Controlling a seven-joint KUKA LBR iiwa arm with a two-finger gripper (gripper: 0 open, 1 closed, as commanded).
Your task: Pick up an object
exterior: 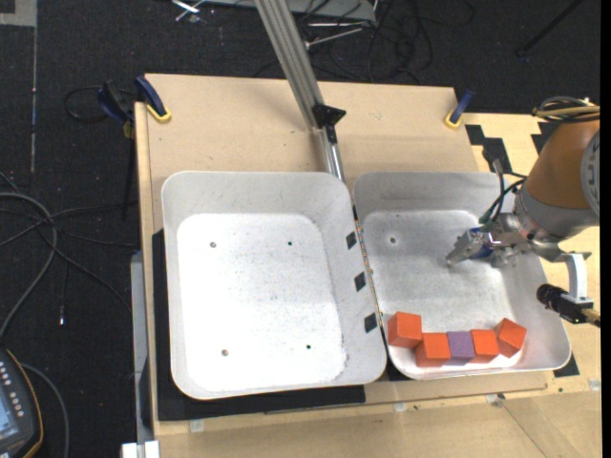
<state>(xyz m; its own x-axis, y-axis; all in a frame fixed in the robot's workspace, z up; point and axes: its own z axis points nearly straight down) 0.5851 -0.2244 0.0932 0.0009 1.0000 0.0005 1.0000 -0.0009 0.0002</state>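
Orange blocks (434,346) plus one purple block (461,343) sit lined up along the right bin's (420,222) lower edge. The gripper (470,249) hovers above them mid-bin; can't tell its grip state.

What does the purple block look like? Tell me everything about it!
The purple block is a small cube, pale violet and matte, maybe wood or foam. It sits flat in the right bin, close to its near wall, in the row of orange blocks, with one pressed against each side. Nothing is holding it; the gripper hangs farther back in the bin.
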